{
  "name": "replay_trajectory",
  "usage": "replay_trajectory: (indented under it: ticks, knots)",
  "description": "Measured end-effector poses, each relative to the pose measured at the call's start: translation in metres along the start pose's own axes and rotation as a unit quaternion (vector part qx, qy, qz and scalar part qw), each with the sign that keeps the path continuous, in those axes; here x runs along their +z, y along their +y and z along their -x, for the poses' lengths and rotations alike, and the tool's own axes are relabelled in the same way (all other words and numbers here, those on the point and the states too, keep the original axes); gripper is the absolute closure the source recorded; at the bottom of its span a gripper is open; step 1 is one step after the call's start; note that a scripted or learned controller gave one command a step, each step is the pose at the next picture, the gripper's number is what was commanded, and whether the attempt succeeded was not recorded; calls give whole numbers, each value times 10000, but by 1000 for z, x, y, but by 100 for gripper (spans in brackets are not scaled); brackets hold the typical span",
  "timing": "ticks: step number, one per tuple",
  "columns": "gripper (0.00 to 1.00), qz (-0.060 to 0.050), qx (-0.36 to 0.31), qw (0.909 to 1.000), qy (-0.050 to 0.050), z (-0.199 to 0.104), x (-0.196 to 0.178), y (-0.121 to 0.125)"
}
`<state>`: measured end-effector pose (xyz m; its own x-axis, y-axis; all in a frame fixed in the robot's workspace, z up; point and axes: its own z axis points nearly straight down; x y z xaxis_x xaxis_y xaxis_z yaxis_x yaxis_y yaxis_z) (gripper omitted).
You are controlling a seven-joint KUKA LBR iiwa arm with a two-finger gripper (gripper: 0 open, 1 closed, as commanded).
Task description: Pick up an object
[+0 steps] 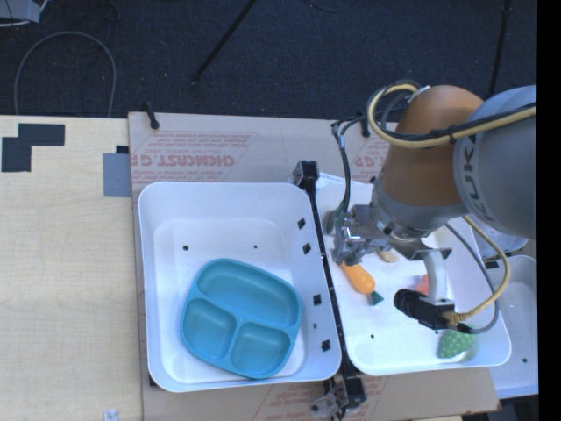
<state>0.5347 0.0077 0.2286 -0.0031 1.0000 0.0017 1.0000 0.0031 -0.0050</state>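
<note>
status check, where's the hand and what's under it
Hand low in the right bin, by its left wall. Toy carrot just below it, not gripped. Green toy at far corner. Blue tray in left bin.

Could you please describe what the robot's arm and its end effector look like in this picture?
The arm is bulky and rounded, grey with a broad orange band above the wrist and dark lettering on the grey shell. Yellow and black cables loop over the orange section. The end effector is a compact metallic assembly, silver-grey, with thin black wires running to it.
</note>
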Motion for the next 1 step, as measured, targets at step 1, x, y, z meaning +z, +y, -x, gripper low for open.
replay_trajectory:
  ticks: [1]
  knots:
    - [100, -3, 2, 10000, -4, -48, 10, -10]
